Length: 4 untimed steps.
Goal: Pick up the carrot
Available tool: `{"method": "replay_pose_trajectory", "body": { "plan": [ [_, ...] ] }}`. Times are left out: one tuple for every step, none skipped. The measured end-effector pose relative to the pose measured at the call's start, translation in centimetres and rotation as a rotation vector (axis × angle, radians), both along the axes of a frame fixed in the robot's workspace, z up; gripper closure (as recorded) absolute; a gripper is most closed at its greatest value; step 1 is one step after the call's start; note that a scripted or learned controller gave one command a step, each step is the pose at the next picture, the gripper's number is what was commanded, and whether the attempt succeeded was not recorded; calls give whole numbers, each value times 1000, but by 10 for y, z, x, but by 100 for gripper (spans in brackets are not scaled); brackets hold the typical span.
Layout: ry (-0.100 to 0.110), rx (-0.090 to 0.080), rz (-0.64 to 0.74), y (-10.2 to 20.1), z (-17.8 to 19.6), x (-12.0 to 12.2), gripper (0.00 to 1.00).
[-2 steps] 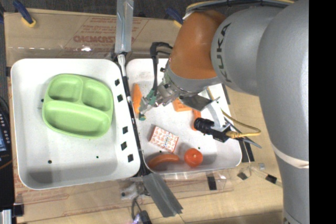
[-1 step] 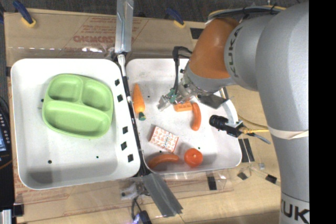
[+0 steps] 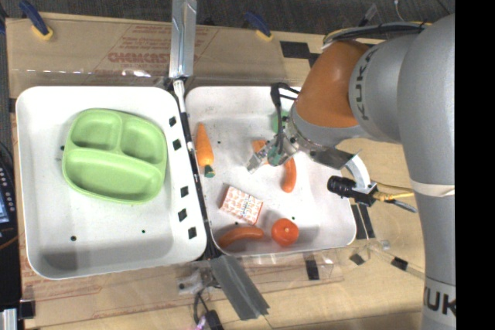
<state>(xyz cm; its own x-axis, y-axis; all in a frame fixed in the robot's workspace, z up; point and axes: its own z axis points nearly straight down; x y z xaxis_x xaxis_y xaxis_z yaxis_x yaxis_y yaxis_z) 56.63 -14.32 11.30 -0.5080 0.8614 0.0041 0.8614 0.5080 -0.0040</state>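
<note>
Pincer: pincer (image 3: 265, 158) hangs low in the middle of the right bin (image 3: 240, 98), under the grey arm (image 3: 402, 89). I cannot tell what state it is in, because the tip is small and blurry.

Carrot place: carrot (image 3: 203, 147) lies flat by the left wall of the right bin, close to the strip where the two bins meet. It runs up and down the bin, with a small green end toward the front.

Carrot and pincer: they are apart. A bare bit of white floor sits between them. Nothing is on top of the carrot.

How it may feel: it looks like a toy. I think it is light, hard and smooth, so it could slip or roll away if it gets pinched at the thin tip.

Where to hold: I would take it across the thick middle, one side each way. The wall is close on the left, so that side has little room.

Other things: an orange sausage shape (image 3: 288, 175) lies just by the pincer. A red ball (image 3: 285, 231), a long red thing (image 3: 240, 236) and a small box (image 3: 240, 205) sit near the front edge.

Left bin: left bin (image 3: 39, 166) has a green tray (image 3: 116, 154) in it.
</note>
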Motion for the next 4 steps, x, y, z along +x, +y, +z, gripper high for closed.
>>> {"method": "replay_pose_trajectory", "body": {
  "plan": [
    [-2, -3, -394, -13, 55, 63, 0],
    [1, -1, -235, 49, 58, 50, 0],
    [1, -1, 54, 105, 77, 30, 0],
    [-5, -1, 439, 53, 83, 36, 0]
  ]
}}
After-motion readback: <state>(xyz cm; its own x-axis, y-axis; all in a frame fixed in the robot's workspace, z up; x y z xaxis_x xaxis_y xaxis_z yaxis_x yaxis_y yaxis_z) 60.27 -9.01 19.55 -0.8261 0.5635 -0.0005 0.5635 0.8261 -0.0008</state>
